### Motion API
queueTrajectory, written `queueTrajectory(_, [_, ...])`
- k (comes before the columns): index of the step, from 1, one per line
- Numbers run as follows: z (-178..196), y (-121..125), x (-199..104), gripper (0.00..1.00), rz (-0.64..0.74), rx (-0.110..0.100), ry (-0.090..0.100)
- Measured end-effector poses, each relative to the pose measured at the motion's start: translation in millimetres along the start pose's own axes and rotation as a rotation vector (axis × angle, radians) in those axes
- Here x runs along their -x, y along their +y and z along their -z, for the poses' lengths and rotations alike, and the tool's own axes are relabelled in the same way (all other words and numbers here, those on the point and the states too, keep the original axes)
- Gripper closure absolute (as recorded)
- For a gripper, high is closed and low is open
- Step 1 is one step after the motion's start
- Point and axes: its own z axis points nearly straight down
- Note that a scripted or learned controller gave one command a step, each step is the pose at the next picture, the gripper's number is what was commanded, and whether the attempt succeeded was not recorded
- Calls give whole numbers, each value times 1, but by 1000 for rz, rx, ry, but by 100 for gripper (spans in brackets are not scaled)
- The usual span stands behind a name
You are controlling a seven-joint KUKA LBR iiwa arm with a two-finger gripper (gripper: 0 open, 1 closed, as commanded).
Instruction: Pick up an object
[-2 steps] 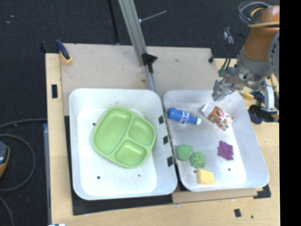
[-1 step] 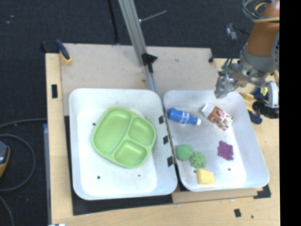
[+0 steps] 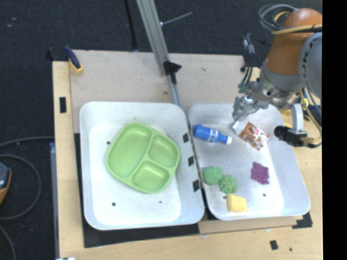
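Snack packet [image 3: 254,135], red and white, lies tilted in the right bin [image 3: 293,199], right of frame centre. My hand [image 3: 246,108] hovers just above-left of it, presumably lining up; its grip state I cannot tell. A blue bottle [image 3: 211,135] sits nearby.

Both bins, the left bin [image 3: 97,210] and the right bin [image 3: 287,199], are white with faint dark specks. The divided plate [image 3: 143,157] is pale lime green. The bottle [image 3: 209,134] is bright blue with a white cap. The small packet [image 3: 254,135] is orange-red and white. The ball [image 3: 212,174] is plain green; the lump [image 3: 228,184] beside it is green mottled with brown. The block [image 3: 236,203] is yellow, the cluster [image 3: 260,173] purple. The tabletop [image 3: 119,75] is light tan wood. The arm [image 3: 287,47] is grey with an orange band.
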Motion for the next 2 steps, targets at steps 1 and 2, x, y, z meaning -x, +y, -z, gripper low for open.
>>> queueTrajectory(1, [8, -18, -38, 100, -1, 2, -1])
queueTrajectory(2, [9, -47, -84, 100, 1, 0, 1])
